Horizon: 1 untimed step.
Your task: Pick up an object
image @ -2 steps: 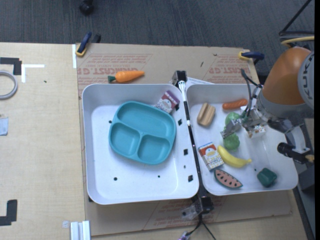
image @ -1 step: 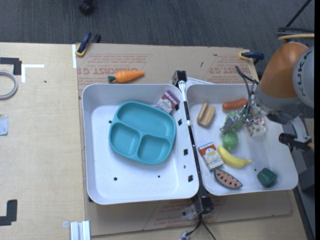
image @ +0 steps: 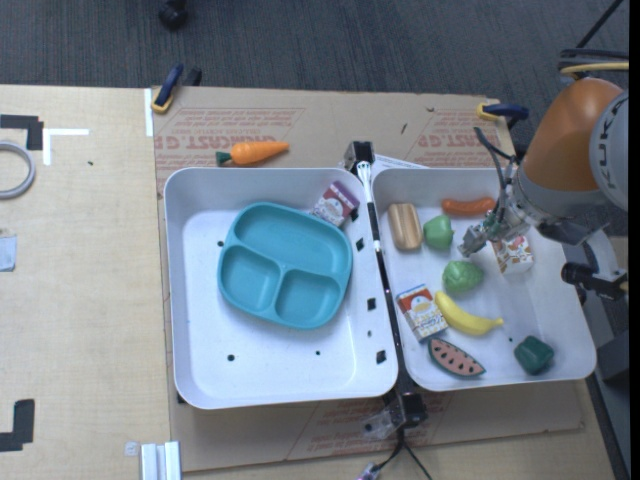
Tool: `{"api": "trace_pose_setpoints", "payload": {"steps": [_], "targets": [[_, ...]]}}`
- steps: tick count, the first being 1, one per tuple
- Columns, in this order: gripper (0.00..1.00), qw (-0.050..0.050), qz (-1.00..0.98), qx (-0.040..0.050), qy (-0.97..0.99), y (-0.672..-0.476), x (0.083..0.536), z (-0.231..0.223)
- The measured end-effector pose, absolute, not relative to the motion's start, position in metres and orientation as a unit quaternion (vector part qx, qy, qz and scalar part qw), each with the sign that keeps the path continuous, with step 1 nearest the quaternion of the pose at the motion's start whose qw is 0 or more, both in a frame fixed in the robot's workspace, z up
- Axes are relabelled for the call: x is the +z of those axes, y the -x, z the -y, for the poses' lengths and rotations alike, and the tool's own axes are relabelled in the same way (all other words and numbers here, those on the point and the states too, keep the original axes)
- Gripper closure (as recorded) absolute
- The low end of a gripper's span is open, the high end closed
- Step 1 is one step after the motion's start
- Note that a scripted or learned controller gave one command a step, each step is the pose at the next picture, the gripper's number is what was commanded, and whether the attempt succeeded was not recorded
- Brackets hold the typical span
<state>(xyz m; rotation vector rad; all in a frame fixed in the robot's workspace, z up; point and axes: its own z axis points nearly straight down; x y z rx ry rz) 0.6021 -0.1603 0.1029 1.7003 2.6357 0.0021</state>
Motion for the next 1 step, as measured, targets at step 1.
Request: {"api": "trace_pose_setpoints", "payload": {"steps": [1], "targets": [[1.00, 0.001, -0.784, 0.0000, -0.620, -0.5604, 0.2338, 0.1197]]}}
